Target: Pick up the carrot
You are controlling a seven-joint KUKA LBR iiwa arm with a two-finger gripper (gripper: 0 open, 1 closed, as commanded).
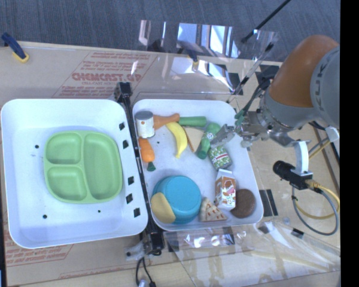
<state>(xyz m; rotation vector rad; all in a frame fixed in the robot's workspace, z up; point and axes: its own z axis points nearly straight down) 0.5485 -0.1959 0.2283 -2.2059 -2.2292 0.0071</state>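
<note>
The left bin (12, 160) held a green plate (84, 166) with three wells. In the right bin (251, 178) the carrot (147, 150) lay hard against the left wall, just below a small can (145, 125). A second orange piece (166, 121) lay just right of that can, touching the top of a banana (179, 137). Lower down sat a blue bowl (180, 197) with a yellow piece (162, 207) at its left edge. Further right came a green cucumber (193, 121), a green bottle (207, 137) and a carton (226, 191).

The gripper (224, 134) hung over the bin's upper right part, beside the bottle, well apart from the carrot. Whether its fingers were open or closed could not be told, and nothing was seen between them.

The likely risks were three: a finger landing on the wall or the can, since the carrot lay so close to both; the arm brushing the banana on its way across; and the other orange piece being taken by mistake.
</note>
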